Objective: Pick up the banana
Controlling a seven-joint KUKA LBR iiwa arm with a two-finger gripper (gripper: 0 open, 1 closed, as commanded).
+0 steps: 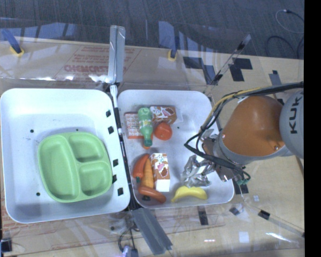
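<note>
We see two white bins side by side on the bench, and the banana [190, 194] lies in the right bin [203, 103], close to its near edge and toward its near right corner, resting flat with its curve opening away from us. Just above it, over the right part of that bin, hangs the gripper [197, 171], a metallic cluster under the orange band [252, 126] of the arm, which comes in across the bin's right edge. The gripper sits very near the banana, but we cannot tell whether it touches the fruit, and nothing yellow shows between its fingers; whether those fingers are spread or closed is something we cannot tell from this slant. Along the right bin's left edge we find a carrot [140, 166] and a red sausage-like piece [151, 194] near the near left corner, with a small white carton [160, 171] beside them toward the middle. Farther back, near the bin's middle and far side, stand a green bottle [145, 125], a red tomato-like ball [162, 131] and two printed packets [132, 125] close together. In the left bin [21, 106] a green divided tray [75, 166] lies toward the near side.
</note>
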